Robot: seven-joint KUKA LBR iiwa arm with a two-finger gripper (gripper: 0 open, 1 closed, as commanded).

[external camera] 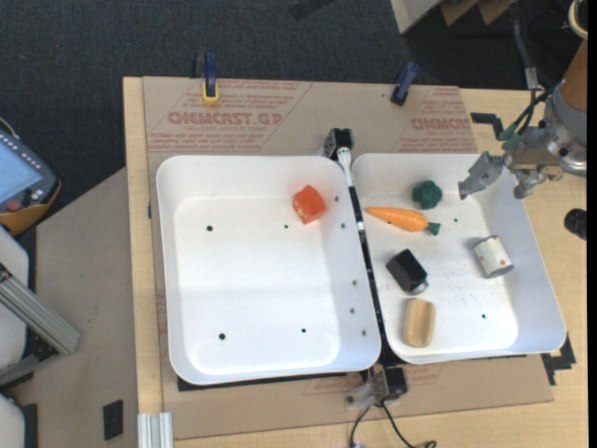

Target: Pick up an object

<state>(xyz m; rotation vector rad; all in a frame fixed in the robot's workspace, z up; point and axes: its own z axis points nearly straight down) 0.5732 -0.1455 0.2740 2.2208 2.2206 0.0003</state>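
While the gripper (499,177) hangs spread and empty, the right bin (532,250) holds five objects; the left bin (187,278) beside it holds one orange block (310,203).

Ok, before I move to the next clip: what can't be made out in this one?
- Arm: cut off by the camera view's right edge; just the wrist shows.
- Hand above the right bin: too small to judge its grip.
- Green object: too small to identify.
- Cardboard lettering: partly covered by the left bin.
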